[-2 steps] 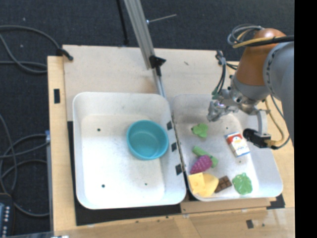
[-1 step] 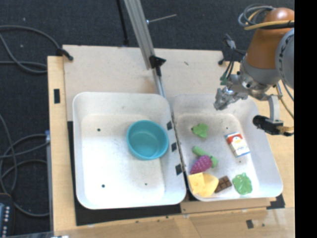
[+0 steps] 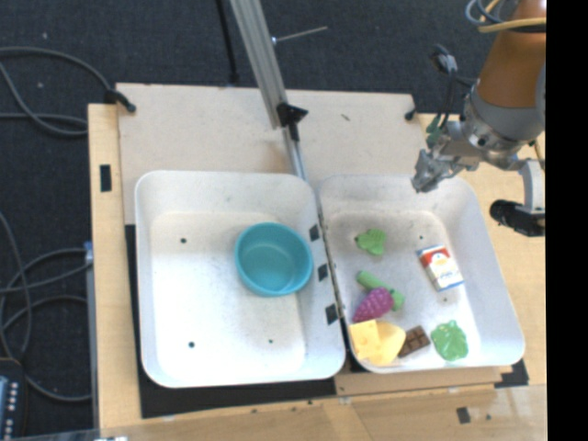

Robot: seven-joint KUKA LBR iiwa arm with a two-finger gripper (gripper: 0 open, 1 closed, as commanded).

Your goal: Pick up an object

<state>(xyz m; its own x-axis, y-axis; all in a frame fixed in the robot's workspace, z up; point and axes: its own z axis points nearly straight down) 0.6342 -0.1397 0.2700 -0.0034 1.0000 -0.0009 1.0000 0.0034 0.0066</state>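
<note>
My gripper (image 3: pixel 426 178) hangs over the far edge of the right bin (image 3: pixel 478 211), well above the toys, with nothing seen between its tips. In that bin lie a small green toy (image 3: pixel 371 241), a red and white carton (image 3: pixel 441 267), a purple grape bunch (image 3: pixel 375 302) with a green stem, a yellow cheese wedge (image 3: pixel 377 341), a brown chocolate piece (image 3: pixel 415 341) and a green leafy toy (image 3: pixel 449 339). The carton is the nearest of them to the gripper, below and slightly right of it.
The left bin (image 3: pixel 175 237) holds a blue bowl (image 3: pixel 273 258). A slanted aluminium post (image 3: pixel 262 53) rises from the bench behind the seam between the bins. Cables lie on the dark floor at the left.
</note>
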